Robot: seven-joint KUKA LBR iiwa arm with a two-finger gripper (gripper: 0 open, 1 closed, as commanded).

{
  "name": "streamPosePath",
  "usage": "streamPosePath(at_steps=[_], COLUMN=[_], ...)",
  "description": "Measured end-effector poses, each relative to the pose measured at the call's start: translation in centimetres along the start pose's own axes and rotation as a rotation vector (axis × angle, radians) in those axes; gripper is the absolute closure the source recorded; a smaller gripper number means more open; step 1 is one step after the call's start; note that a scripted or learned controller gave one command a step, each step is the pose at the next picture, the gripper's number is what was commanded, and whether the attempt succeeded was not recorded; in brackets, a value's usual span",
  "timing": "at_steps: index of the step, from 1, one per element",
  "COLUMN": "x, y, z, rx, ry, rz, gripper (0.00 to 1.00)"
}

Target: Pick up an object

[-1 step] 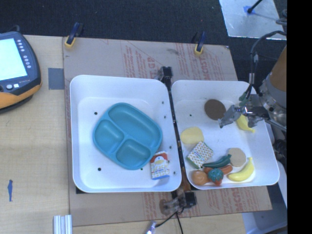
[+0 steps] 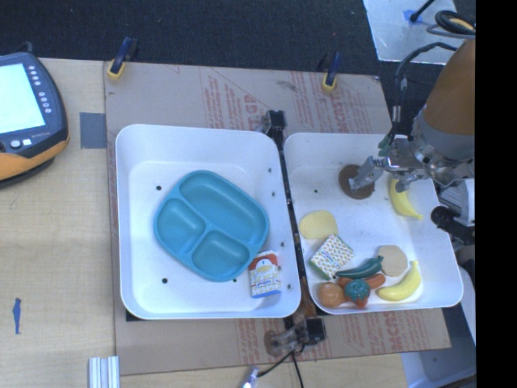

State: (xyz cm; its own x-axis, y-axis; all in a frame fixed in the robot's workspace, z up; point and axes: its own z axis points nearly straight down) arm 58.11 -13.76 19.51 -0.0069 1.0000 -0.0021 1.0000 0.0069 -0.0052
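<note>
From above, the arm comes in from the right over the right bin (image 2: 452, 297). Its pincer (image 2: 386, 166) hangs at the far part of that bin, just beside a brown disc (image 2: 356, 181) and a banana (image 2: 403, 200). I cannot tell if it is wide or narrow.

The disc looks small, flat and stiff, so I think it is light but hard to get under. Its edges are the best spot to pinch. There is bare white floor around it. The wall is close on the far side.
</note>
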Motion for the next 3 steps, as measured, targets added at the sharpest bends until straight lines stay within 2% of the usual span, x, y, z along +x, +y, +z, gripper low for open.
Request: streamPosePath(at_steps=[1, 2, 3], x=[0.1, -0.1, -0.1], y=[5.1, 5.1, 5.1], z=[10.1, 9.0, 9.0], rx=[-0.004, -0.004, -0.003], ry=[-0.001, -0.003, -0.003], rz=[-0.001, -0.003, -0.004], gripper=[0.00, 1.00, 0.00])
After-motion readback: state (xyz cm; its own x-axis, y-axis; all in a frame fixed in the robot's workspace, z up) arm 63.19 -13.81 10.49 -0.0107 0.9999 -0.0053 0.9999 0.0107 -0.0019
